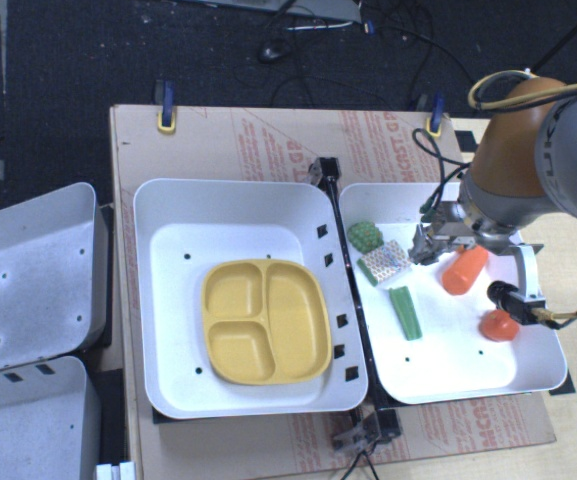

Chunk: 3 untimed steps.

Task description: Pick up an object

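The gripper (426, 245) hangs low in the right bin (448, 378), at the right edge of the speckled block (384, 262); whether its fingers are open cannot be told. Just right of it lies an orange cylinder (464, 270). A green ball (365, 235) sits above the block, a green bar (405, 313) below. A red piece (499, 325) lies near the right wall. The front of the bin offers open floor.

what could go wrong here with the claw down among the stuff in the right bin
The claw sits low between the patterned block and the orange cylinder, so it may nudge either instead of gripping. The green bumpy piece and the green bar lie close by, so a grab could catch two things or push them against the bin wall.
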Each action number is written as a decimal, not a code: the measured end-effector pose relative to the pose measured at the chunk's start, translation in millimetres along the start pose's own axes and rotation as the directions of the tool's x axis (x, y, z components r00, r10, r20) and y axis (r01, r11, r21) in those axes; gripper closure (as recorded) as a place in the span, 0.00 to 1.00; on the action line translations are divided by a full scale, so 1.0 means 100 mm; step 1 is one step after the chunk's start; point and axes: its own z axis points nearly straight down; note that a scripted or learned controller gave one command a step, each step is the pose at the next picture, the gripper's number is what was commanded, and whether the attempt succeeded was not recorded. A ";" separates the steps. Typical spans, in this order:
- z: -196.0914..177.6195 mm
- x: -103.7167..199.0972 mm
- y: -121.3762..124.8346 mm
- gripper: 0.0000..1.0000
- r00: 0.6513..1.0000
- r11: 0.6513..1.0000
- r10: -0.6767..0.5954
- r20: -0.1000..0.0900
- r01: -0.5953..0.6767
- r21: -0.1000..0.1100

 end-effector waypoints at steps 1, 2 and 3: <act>-0.59 0.02 -0.07 1.00 1.000 1.000 -0.004 0.000 0.004 -0.002; -1.01 0.02 -0.05 1.00 1.000 1.000 -0.004 0.000 0.004 -0.002; -0.93 0.53 -0.11 1.00 1.000 1.000 -0.008 -0.003 0.008 0.005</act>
